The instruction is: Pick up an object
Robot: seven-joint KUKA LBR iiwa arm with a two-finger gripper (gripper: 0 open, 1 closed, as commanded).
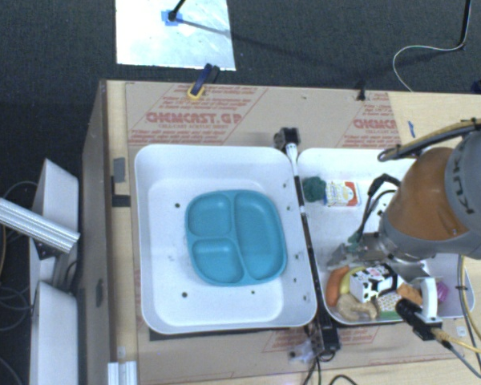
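Observation:
My gripper (374,281) hangs below the orange-banded wrist (421,203) over the near part of the right bin (337,171). It is low over a heap of small objects: an orange piece (336,282), a yellow piece (355,278), a tan piece (352,304), a black-and-white patterned item (378,279) and an orange stick (410,293). The arm hides much of the heap, and no object shows between the fingers. At the far end of the same bin lie a dark green object (313,188) and a white and orange packet (341,192).
The left bin (164,215) holds a blue divided plate (236,237). A black divider (303,231) runs between the bins. Cables cross the right bin near the arm. A pink item (442,291) lies at the right bin's near right corner.

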